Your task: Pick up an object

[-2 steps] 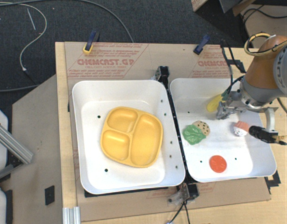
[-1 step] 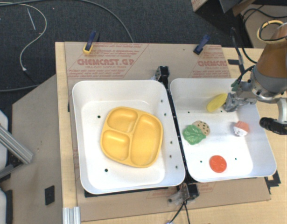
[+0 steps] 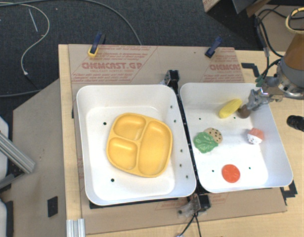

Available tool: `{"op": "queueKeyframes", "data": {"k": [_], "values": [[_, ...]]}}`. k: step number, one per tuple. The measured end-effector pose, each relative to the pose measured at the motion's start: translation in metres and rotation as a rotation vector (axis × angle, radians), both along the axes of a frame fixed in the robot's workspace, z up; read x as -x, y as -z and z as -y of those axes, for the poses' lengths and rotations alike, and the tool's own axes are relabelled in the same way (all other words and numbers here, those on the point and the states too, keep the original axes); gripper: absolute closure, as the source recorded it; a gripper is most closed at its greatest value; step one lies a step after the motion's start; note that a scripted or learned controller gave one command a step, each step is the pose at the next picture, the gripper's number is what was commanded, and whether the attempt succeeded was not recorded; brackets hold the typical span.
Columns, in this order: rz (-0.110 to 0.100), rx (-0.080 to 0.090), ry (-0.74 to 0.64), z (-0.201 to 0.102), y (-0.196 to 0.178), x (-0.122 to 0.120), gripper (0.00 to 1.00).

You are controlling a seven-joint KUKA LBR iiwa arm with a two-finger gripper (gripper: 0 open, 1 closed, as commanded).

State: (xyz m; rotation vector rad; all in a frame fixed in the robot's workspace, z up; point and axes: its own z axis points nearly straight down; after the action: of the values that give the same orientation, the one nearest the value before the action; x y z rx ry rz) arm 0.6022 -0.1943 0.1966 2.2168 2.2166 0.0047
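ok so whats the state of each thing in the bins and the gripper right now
yellow three-compartment plastic plate: flat in the left white bin, nothing on it
yellow banana-shaped toy: lying in the right white bin, beside the gripper
gripper: low in the right bin's far part
green leafy toy: lying against the speckled cookie
orange round disc: flat, apart
small white and orange toy: resting apart

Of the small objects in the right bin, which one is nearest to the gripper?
The yellow object, lying in the right bin's upper part just left of the gripper. The green piece, red disc and white-and-orange piece lie farther away.
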Motion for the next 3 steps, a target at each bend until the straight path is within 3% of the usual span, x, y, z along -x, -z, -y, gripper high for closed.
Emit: {"op": "queueKeyframes", "data": {"k": [1, 3], "values": [[0.000, 0.000, -0.001, 0.002, -0.046, 0.003, 1.00], [-0.009, -0.006, -0.007, -0.108, -0.040, 0.006, 1.00]]}}
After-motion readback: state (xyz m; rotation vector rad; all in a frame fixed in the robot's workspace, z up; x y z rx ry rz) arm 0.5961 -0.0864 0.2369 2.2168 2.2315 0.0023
